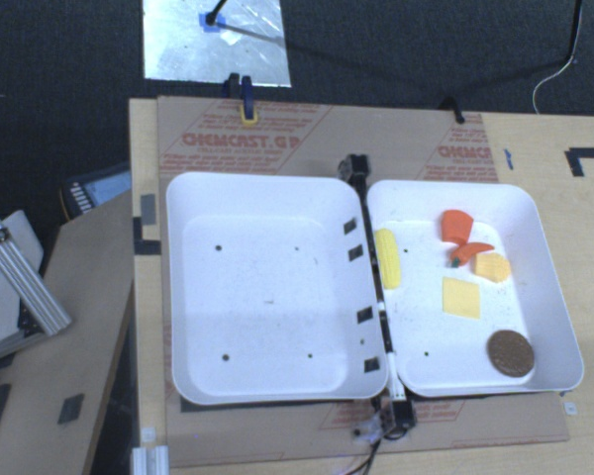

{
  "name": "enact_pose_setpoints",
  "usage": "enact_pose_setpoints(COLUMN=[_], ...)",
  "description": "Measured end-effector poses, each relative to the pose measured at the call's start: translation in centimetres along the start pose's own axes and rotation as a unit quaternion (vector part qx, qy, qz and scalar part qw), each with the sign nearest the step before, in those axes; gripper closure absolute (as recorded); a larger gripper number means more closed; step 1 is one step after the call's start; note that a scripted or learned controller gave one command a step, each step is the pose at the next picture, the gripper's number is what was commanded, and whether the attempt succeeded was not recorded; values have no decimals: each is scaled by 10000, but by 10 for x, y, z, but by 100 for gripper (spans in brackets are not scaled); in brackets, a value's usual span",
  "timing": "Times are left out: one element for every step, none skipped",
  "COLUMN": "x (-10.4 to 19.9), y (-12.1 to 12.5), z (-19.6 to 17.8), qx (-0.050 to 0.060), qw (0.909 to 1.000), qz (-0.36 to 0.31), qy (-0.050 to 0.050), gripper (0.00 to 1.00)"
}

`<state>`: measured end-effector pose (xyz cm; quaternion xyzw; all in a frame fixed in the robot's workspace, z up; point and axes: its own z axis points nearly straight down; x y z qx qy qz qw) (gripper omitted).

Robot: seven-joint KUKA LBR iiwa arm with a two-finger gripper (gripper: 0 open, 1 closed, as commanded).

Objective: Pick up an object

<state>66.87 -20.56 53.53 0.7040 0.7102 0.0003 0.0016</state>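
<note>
Objects: 5 in right bin (549, 265) | left bin (178, 265): 1 | hand state: cannot tell

A brown cardboard sheet printed with red lettering (277, 139) covers the bench beneath the bins. Behind it, on the dark floor, lies a shiny square metal plate (215, 28) with a small blue patch (210, 22) on it. A yellow-and-blue clamp (247, 100) grips the cardboard's far edge.
</note>
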Motion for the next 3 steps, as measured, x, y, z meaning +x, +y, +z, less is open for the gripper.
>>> enact_pose_setpoints(x=[0,0,0], y=[0,0,0], z=[0,0,0], qx=[1,1,1], qw=[10000,10000,10000], qz=[0,0,0], qy=[-1,0,0], gripper=[100,100,100])
